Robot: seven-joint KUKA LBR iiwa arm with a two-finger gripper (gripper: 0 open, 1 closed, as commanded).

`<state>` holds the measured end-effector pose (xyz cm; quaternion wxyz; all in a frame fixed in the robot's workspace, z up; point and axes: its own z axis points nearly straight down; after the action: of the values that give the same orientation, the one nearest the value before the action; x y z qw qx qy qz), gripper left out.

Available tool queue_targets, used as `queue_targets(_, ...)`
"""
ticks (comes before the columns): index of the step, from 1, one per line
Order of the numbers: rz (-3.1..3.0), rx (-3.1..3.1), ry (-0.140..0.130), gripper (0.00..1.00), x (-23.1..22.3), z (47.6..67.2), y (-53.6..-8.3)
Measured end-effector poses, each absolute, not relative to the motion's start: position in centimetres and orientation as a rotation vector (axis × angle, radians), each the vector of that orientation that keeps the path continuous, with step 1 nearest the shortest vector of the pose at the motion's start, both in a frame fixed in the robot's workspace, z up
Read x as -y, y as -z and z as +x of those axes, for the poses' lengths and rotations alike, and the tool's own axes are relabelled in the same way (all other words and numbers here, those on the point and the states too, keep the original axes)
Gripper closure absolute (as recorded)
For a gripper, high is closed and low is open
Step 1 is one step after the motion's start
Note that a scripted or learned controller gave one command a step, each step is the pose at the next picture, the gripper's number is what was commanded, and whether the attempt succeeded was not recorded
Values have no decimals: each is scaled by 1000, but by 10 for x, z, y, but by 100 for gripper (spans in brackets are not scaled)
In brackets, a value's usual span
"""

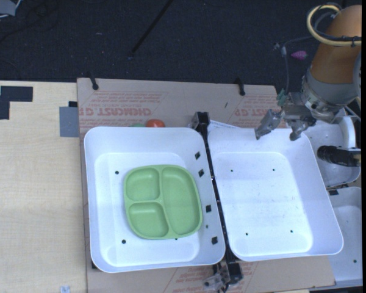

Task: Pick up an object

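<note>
Claw [279, 129], fingers spread wide and holding nothing, hangs over the right bin's [317, 182] far rim, while the green divided plate [162, 201] lies flat in the left bin [104, 163], well apart to the claw's left and nearer the camera.

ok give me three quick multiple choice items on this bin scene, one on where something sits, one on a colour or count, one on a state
1. Where does the divided plate lie?
A. in the left bin
B. in the right bin
C. on the bench outside the bins

2. How many compartments does the plate have?
A. two
B. three
C. five

3. How do the fingers of the gripper stand?
A. shut on the plate
B. shut on a ball
C. spread apart, nothing between them

Key:
1 A, the plate rests on the left bin's floor.
2 B, ridges split it into three.
3 C, the fingers hang apart above the right bin's far edge.
</note>
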<state>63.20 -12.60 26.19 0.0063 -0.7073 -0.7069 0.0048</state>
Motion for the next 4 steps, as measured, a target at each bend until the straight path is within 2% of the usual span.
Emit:
queue_targets(1,-2219,2221,-3,0,126,634,-270)
queue_targets(2,-2218,2219,-6,0,127,631,-226)
queue_targets(4,-2215,2218,-7,0,133,635,-107)
